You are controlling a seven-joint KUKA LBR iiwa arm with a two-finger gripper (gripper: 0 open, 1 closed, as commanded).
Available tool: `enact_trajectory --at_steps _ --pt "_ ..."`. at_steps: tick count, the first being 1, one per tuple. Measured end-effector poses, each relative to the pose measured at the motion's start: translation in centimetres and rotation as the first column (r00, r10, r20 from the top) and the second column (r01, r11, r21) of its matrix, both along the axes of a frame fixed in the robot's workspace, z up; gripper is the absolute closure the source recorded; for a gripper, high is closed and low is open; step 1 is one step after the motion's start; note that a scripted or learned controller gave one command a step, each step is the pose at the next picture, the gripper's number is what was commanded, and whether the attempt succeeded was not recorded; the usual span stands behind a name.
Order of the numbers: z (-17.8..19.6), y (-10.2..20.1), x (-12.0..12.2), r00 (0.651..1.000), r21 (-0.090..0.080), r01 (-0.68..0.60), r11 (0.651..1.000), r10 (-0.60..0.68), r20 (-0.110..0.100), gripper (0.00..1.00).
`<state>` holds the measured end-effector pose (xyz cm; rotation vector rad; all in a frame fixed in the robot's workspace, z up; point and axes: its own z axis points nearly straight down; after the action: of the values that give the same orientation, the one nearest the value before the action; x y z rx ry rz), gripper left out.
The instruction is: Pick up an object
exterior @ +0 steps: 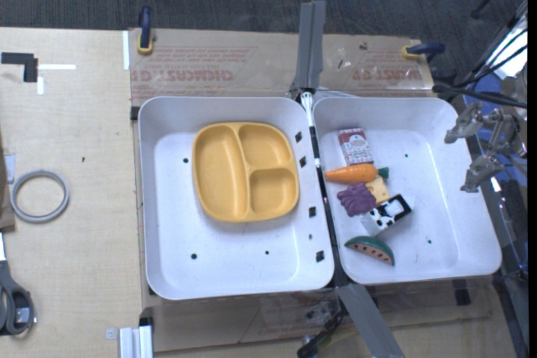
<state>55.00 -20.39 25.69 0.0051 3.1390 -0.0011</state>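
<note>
Gripper (474,151) hung at the right bin's (436,251) right rim; couldn't tell its state. Inside the bin near its left wall: carton (355,147), carrot (351,173), grapes (358,199), cow (388,212), watermelon slice (370,250). Yellow plate (246,172) sat left of it.

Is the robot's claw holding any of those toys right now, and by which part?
Nothing is held: the gripper hangs at the right bin's edge, away from the toys.

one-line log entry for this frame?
phase: pre-grasp | gripper: over right bin's right edge, holding nothing | right bin: carrot, watermelon slice | left bin: yellow plate
</note>
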Motion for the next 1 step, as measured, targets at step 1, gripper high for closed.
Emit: enact_trajectory --at_steps 1 --pt "-15.93 2.03 0.38 0.978 0.0 0.209 0.978 -0.209 -0.001 0.0"
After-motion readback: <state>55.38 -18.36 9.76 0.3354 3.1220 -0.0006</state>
